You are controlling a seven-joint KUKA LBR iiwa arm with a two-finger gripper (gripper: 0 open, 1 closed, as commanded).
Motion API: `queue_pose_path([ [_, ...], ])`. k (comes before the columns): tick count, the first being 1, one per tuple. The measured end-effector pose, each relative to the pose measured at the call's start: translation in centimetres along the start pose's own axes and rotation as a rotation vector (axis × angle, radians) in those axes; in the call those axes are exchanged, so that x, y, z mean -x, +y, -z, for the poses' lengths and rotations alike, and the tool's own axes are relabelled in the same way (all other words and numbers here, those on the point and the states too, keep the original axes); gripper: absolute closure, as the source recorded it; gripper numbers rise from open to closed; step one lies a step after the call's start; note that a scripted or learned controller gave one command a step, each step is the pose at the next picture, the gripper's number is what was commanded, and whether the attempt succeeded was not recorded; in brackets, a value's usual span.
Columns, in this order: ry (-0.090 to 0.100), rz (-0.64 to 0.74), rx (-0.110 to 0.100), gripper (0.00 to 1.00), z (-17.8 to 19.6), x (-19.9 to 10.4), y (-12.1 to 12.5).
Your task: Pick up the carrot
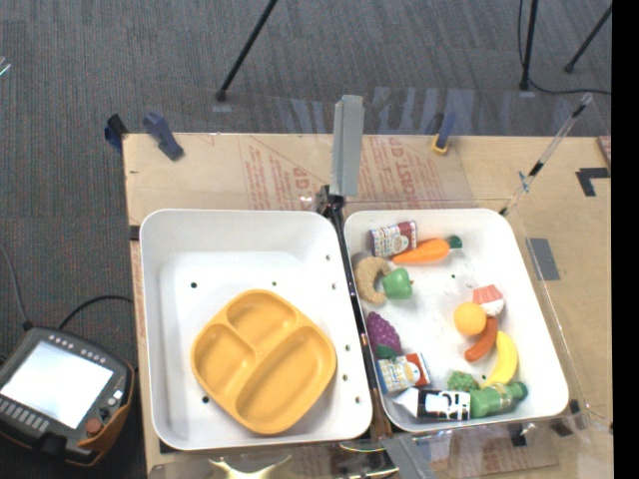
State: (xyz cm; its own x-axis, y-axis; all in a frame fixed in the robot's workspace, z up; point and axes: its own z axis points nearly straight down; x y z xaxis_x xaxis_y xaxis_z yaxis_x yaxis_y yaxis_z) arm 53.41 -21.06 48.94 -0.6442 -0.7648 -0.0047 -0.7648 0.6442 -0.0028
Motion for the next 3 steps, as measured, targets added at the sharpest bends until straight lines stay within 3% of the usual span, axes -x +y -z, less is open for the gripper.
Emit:
queue_pose_path([
  [1, 0.001, 0.317, 0.008, 1.00, -8.3, -2.8, 3.2],
  [2, -0.001, 0.587, 0.003, 1.00, -0.1, 0.8, -1.2],
  [3, -0.003, 1.040, 0.009, 1.00, -5.1, -2.2, 2.8],
])
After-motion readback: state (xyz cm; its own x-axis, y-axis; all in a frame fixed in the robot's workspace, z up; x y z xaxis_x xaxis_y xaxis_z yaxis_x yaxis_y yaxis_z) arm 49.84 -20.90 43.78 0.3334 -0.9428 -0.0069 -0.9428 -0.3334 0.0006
